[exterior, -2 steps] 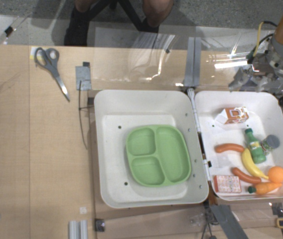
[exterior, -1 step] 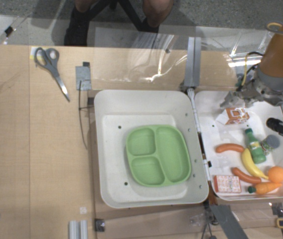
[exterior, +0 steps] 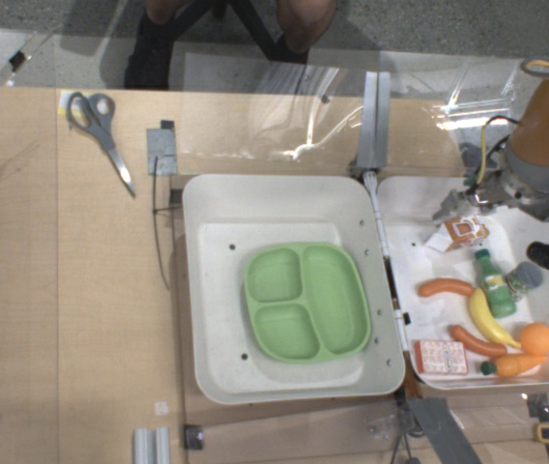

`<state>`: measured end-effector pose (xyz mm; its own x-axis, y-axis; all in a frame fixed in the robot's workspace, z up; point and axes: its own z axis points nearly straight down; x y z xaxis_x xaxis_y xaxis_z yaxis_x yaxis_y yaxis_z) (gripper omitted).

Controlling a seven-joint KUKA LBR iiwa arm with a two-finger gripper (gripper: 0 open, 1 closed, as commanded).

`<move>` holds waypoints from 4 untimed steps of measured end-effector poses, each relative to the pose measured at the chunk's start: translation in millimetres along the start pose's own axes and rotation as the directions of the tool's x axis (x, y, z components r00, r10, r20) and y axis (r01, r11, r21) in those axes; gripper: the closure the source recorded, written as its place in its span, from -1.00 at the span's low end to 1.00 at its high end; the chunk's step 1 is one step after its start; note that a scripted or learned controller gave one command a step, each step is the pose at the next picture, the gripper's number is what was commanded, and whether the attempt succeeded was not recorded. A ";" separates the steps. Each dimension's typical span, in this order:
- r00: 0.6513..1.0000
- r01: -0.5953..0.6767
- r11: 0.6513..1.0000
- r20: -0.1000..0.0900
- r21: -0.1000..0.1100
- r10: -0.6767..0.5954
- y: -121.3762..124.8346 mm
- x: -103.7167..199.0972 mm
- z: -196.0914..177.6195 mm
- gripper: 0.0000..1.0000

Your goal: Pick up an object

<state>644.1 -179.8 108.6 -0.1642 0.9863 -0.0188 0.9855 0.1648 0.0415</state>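
The arm [exterior: 545, 153] is grey metal, with a rounded orange band and a thin yellow cable [exterior: 484, 153] looping alongside.

Left bin [exterior: 207, 259]: held the tray [exterior: 306, 301]
Right bin [exterior: 405, 259]: held banana [exterior: 487, 319], bottle [exterior: 495, 282]
Scissors [exterior: 101, 133]: far left on bench [exterior: 62, 288]

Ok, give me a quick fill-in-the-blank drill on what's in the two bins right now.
1. The green tray lies in the ____ bin.
2. The tray has ____ compartments.
3. The banana lies in the ____ bin, beside the orange.
4. On the bench left of the bins lie grey ____.

Missing words: left; three; right; scissors
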 end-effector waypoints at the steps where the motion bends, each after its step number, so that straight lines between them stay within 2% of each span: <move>1: 1.000 0.028 1.000 0.000 0.001 -0.028 -25.6 -3.4 0.1 -1.00; 2: 0.992 0.127 0.992 0.003 0.000 -0.127 -71.0 -5.5 -1.6 -1.00; 3: 0.990 0.138 0.990 0.009 -0.004 -0.138 -96.6 17.0 -3.3 -1.00; 4: 0.991 0.135 0.991 0.015 -0.010 -0.135 -94.0 12.7 -14.0 1.00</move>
<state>548.7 -182.6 118.5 -0.2946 0.9548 -0.0397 0.9538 0.2963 0.0488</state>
